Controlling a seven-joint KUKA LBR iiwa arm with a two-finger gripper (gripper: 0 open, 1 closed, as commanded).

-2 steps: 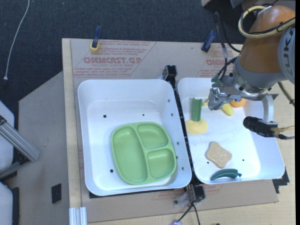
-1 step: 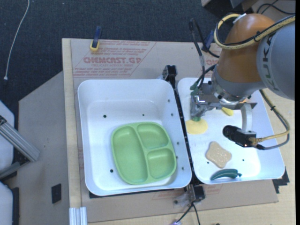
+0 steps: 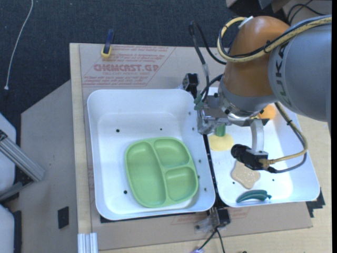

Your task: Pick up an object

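My gripper hangs low over the near-left part of the right bin, close to the wall shared with the left bin. Right under it lie a small green object and a yellow object; the wrist hides part of both. Nearer the front of that bin lie a tan, flat piece and a teal curved object. An orange object peeks out behind the arm. I see nothing lifted off the bin floor.
The left bin holds a green divided plate. The arm's orange band and cables cover the back of the right bin. A black connector on a cable hangs over the bin's middle. A yellow clamp sits on the cardboard behind.
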